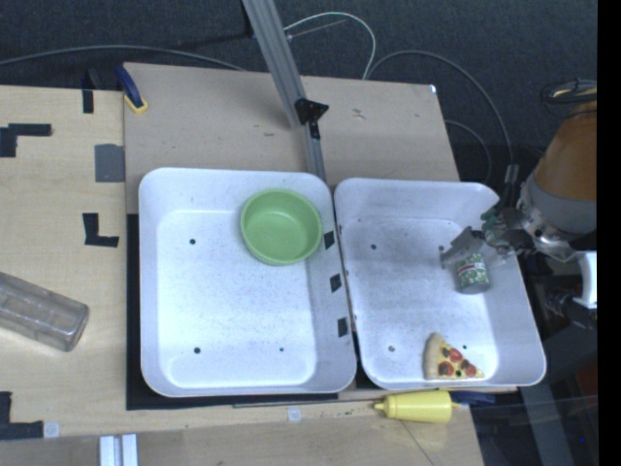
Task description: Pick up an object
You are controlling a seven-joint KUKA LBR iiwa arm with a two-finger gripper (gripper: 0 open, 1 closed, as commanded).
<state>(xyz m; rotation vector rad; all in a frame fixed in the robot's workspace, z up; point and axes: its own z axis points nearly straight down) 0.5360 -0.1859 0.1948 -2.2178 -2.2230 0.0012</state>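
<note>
My gripper [467, 254] reaches in from the right and hangs over the right side of the right bin [388, 212]. Directly beneath its tip is a small grey-green object [473, 277]; whether it rests on the bin floor or is gripped is unclear, since the gripper partly hides its top. A toy pizza slice [446, 357] lies in the same bin's near right corner, well apart from the gripper. In the left bin [194, 357], a green bowl [281, 226] sits upright near the far right corner.
A yellow bottle [419, 406] lies on the bench just in front of the right bin. A clear plastic container [39, 311] lies on the bench at far left. A slanted metal pole [281, 56] rises behind the bins. Cables run behind the bench.
</note>
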